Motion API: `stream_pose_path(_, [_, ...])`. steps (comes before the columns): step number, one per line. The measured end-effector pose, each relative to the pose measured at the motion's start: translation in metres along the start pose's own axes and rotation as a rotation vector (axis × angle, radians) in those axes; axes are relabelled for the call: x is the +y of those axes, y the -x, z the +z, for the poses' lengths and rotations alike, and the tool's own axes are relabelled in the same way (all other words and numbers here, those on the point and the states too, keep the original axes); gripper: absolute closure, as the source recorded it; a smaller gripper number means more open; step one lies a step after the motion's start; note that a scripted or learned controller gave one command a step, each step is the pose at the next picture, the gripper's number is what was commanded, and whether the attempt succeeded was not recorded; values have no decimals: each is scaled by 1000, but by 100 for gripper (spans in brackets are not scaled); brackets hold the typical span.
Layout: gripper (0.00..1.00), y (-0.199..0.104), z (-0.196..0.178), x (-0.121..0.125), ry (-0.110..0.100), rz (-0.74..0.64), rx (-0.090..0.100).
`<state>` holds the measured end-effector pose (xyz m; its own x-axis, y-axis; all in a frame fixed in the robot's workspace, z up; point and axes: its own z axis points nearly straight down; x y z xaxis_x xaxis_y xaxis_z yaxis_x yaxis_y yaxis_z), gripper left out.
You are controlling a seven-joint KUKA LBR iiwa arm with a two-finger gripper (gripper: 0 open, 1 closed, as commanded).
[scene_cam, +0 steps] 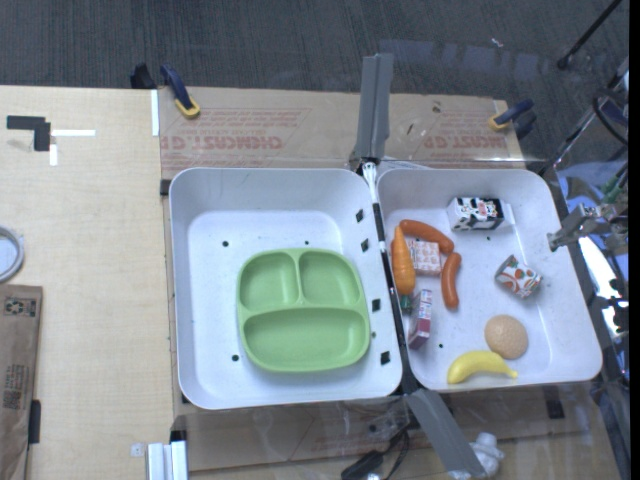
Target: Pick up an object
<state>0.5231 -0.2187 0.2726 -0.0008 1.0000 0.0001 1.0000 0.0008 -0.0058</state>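
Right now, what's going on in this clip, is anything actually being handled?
Nothing is being handled. The green three-compartment plastic plate lies alone in the left white bin. The right white bin holds the toy food: a yellow banana, a tan egg-shaped item, an orange carrot, two reddish sausages, a black-and-white carton and a few small packets. Part of the arm's hardware sits at the right bin's far edge, touching none of them.
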Motion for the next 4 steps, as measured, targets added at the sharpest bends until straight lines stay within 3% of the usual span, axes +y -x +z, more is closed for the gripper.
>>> stream_pose_path(1, [0, -5, 172, 18, 4, -43, 11])
stream_pose_path(2, [100, 2, 166, 16, -1, -34, 2])
stream_pose_path(3, [100, -1, 177, 18, 10, 106, 7])
stream_pose_path(4, [100, -26, 55, 45, 1, 149, -1])
